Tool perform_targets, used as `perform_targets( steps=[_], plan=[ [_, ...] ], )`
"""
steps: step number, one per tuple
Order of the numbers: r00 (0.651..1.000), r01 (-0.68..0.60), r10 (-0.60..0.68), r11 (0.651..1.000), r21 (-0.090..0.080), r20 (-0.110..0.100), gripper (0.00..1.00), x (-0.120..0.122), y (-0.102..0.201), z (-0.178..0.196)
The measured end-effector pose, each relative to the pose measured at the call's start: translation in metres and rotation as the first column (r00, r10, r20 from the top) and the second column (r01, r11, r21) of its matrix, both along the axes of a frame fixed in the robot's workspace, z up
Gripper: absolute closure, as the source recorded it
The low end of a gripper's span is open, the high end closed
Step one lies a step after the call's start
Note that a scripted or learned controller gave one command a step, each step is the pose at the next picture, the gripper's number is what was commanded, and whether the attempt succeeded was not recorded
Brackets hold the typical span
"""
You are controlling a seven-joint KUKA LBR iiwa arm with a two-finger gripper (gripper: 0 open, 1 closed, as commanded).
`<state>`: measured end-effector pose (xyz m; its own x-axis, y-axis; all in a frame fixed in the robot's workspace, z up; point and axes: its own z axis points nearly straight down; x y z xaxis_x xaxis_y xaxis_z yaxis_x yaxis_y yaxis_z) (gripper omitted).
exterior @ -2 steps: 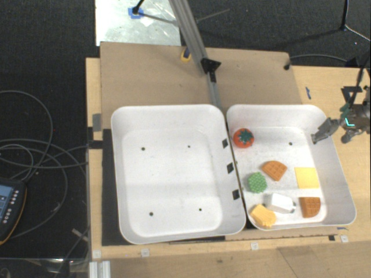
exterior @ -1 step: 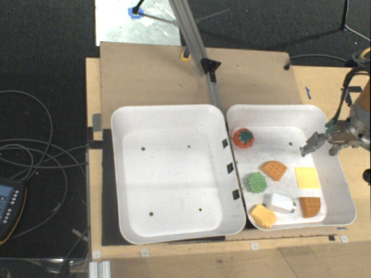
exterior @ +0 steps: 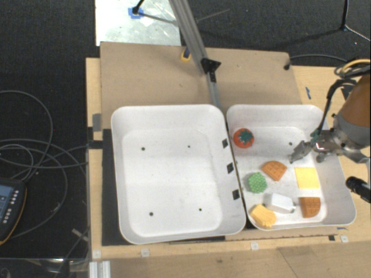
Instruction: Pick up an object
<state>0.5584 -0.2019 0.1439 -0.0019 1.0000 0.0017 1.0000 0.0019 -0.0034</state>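
- nearest the front rim of the right bin [exterior: 346, 213] lie a yellow block [exterior: 263, 216], a white block [exterior: 280, 202] and a brown wafer [exterior: 309, 207].
- jaws [exterior: 305, 150] hang spread and empty above the bin's right half.
- yellow slab [exterior: 306, 178], the likeliest pick, lies just in front of the jaws, long axis running front to back; the waffle piece [exterior: 274, 169] sits to their left.

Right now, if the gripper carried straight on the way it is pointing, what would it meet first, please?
The gripper points left and slightly down in the view, so the orange waffle-like piece looks first in line, though its height above the right bin is unclear.
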Motion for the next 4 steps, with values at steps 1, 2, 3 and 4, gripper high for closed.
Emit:
perform_targets(
  steps=[1,2,3,4],
  plan=[
    [1.0,0.001,-0.001,1.0,-0.002,0.011,0.0,0.003,0.0,-0.048],
    [1.0,0.001,-0.001,1.0,-0.006,0.019,1.0,0.005,-0.002,-0.034],
    [1.0,-0.004,0.004,1.0,-0.003,0.01,1.0,0.012,0.006,0.016],
    [1.0,-0.003,0.003,1.0,-0.005,0.011,1.0,0.009,-0.003,0.075]
  ],
)
